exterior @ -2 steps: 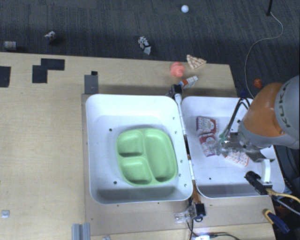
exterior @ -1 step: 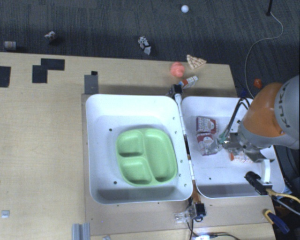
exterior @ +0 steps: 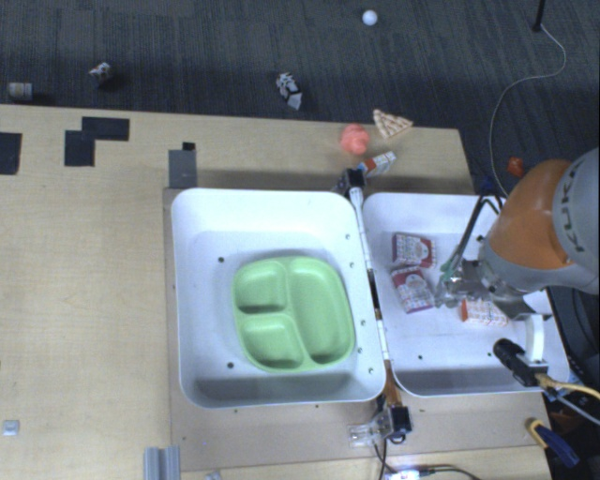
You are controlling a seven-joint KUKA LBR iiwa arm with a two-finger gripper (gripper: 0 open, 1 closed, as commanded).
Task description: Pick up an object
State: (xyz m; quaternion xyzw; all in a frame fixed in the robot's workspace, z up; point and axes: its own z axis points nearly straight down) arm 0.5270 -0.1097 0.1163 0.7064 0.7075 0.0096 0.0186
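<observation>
- You have a green sectioned tray (exterior: 291, 312) lying flat in the left bin (exterior: 192, 281), tilted a little against the bin's edges.
- On the bench (exterior: 84, 309) past the bins you see a pink ball (exterior: 354, 139), with a tan wedge-shaped piece (exterior: 392, 123) just beside it.
- Closer to the bins' far edge lies a small red-and-white tube (exterior: 378, 163).
- On the dark floor (exterior: 187, 37) beyond, you can spot a white ball (exterior: 369, 17) and a few small scraps, too small to identify.
</observation>
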